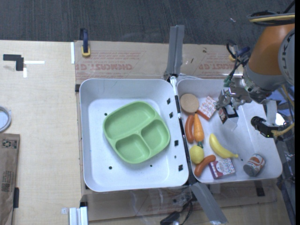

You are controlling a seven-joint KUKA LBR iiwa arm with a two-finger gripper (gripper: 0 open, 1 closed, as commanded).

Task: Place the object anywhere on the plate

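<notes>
Nearest the camera, along the front edge of the right bin [269,170], lie a small red-and-white packet [222,168] and a tipped can [253,165], with a short red pepper [204,164] and a lemon [197,153] just beside the packet toward the divider; a banana [221,146] curves behind them, touching nothing else that can be made out; further back two carrots, one red-orange [189,128] and one orange [198,128], lie side by side against the wall shared with the left bin [91,139]; beyond these a round tan bun-like piece [189,103] sits at the far corner, a red-and-white snack packet [206,108] just beside it. The green plate [136,131] (three compartments, set at a slant) rests mid-floor in the left bin, well apart from every item, with the bins' shared wall standing between it and them. The gripper [228,110] hangs over the back half of the right bin, near the snack packet; its dark fingers [224,115] point down, but whether they are spread or closed cannot be told, and nothing is seen between them. On the table [37,125] at far left sit a roll of tape [3,119] and a brown paper bag [8,165].
</notes>
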